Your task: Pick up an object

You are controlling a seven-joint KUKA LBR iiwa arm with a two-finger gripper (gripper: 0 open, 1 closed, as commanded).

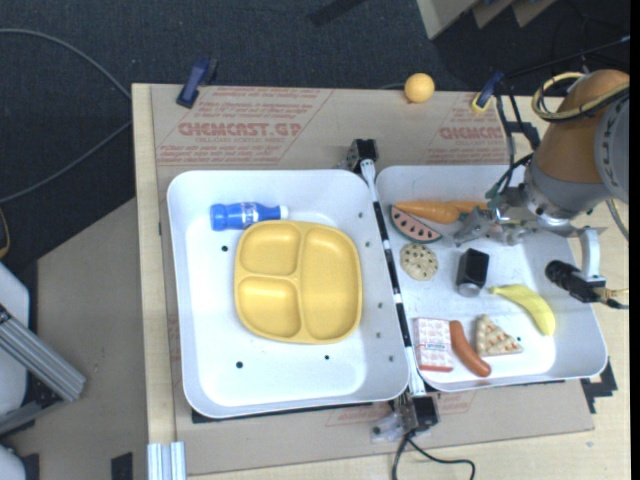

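Carrot (436, 210) is my likeliest pick: it lies at the back of the right bin (590, 353), touching the watermelon slice (415, 225) just in front of it. My hand (490, 228) sits low over the bin just right of the carrot's end, nothing between the fingers that I can see; can't tell how wide they are from this angle. Plan: come down on the carrot's thick middle, fingers across its short axis, clear of the watermelon slice so I don't drag both. Descend straight, close only once the fingers straddle it. Black cylinder (472, 270) and cookie (419, 261) are near, so keep the approach tight. Banana (529, 305) is well apart, fallback target. Left bin (200, 368) holds the yellow plate (298, 280) and blue bottle (243, 214).
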